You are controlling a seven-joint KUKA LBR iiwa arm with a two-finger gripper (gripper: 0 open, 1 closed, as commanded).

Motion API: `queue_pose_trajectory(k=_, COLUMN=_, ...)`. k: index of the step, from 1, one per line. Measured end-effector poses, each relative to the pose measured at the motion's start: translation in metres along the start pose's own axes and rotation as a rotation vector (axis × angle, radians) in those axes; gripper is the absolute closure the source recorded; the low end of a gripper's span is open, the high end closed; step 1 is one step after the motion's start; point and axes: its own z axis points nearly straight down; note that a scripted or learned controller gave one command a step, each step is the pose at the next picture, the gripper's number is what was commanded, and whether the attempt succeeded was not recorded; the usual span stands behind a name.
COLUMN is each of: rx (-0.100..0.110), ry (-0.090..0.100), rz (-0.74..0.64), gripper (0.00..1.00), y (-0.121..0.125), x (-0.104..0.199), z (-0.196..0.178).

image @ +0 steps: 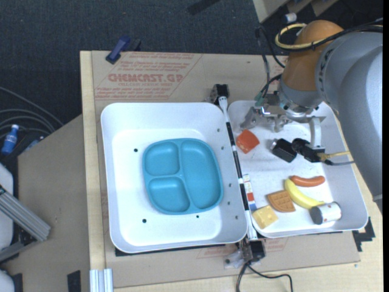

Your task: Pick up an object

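Camera view: the claw (271,115) is seen low over the far end of one white bin (270,172), and whether it is open or closed cannot be told from this slant. Nothing is seen to be held in it. The closest thing is a red block (247,141), just beside the claw, a little nearer the camera and toward the wall shared with the second bin. It is judged the best target, since it lies alone on bare floor. A sausage (308,180), a banana (302,194), a brown cracker (281,201), a yellow block (264,216) and a white cylinder (325,213) are packed closely together well apart from the claw, at the near end, where a neighbour could easily be knocked or caught. A blue divided plate (182,175) lies beyond the wall, flat and broad, and is judged hard to grip. For a clean pick, the claw should be centred over the red block, opened wide before it is lowered, kept clear of the wall, closed only once the block is straddled, and raised straight up.
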Motion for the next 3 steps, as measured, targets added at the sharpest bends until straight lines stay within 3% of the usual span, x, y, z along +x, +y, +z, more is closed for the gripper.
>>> queue_pose_trajectory(k=1, rx=0.0, ry=-0.001, rz=0.002, gripper=0.0, y=-0.044, x=0.001, z=0.001)
queue_pose_trajectory(k=2, rx=-0.003, ry=-0.001, rz=0.001, gripper=0.0, y=0.0, x=-0.001, z=-0.002)
queue_pose_trajectory(k=3, rx=-0.004, ry=-0.002, rz=0.002, gripper=0.0, y=0.0, x=-0.027, z=0.0)
